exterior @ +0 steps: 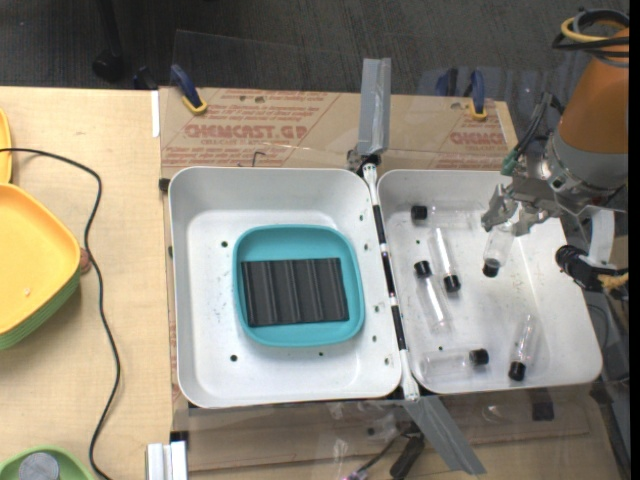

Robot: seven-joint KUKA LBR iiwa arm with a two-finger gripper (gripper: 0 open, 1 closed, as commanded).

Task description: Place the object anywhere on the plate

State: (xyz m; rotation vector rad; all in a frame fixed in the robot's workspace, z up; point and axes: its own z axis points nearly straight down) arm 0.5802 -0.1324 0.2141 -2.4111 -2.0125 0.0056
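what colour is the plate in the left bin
Teal, with a dark grey ribbed centre; the plate shows in the camera view.

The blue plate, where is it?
The teal plate sits in the middle of the left white bin, across the divider from the clear tubes.

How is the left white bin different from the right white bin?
The left bin holds one big teal plate with a dark ribbed middle; the right bin holds several small clear tubes with black caps, scattered about. The gripper is over the right bin, not the left bin. Both are shallow, white and sit side by side.
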